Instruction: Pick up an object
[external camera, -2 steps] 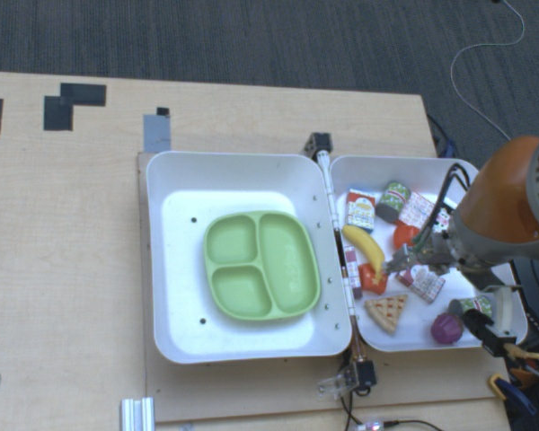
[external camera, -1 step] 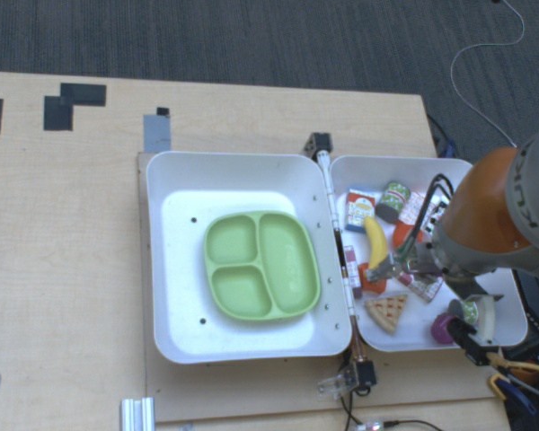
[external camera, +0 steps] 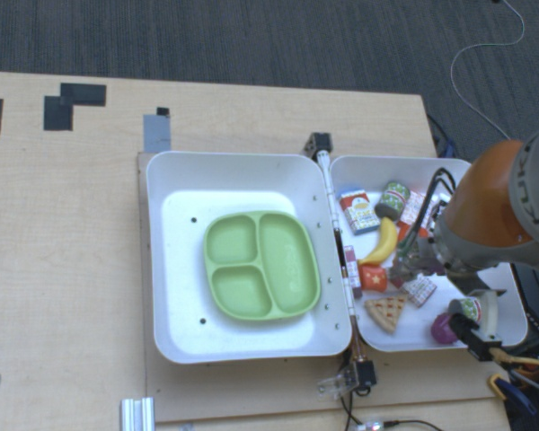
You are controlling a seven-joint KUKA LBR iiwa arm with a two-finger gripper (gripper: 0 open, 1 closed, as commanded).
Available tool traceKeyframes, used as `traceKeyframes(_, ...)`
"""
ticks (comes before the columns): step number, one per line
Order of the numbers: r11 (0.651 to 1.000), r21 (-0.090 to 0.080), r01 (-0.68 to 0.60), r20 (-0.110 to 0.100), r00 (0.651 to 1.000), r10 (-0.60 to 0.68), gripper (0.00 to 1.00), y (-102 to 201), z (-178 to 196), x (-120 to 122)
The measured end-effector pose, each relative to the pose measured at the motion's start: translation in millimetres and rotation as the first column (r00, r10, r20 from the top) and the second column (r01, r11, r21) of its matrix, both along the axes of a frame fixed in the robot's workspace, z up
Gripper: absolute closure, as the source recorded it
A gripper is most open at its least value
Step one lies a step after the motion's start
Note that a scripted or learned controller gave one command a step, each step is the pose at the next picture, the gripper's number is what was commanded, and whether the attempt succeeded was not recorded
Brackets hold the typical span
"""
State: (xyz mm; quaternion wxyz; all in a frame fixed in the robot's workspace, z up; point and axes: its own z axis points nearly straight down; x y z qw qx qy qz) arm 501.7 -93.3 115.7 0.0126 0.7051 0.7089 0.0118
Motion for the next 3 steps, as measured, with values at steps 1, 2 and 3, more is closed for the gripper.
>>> traceKeyframes(1,1.0,0.0,0.001,-0.001,1.0,-0.001,0.0,0,0,0)
traceKeyframes(2,1.0,0.0,-0.003,0.003,1.0,0.003,1.0,1,10,1)
traceKeyframes(3,1.0,0.001,-0.002,0.003,1.0,0.002,0.0,1,10,1)
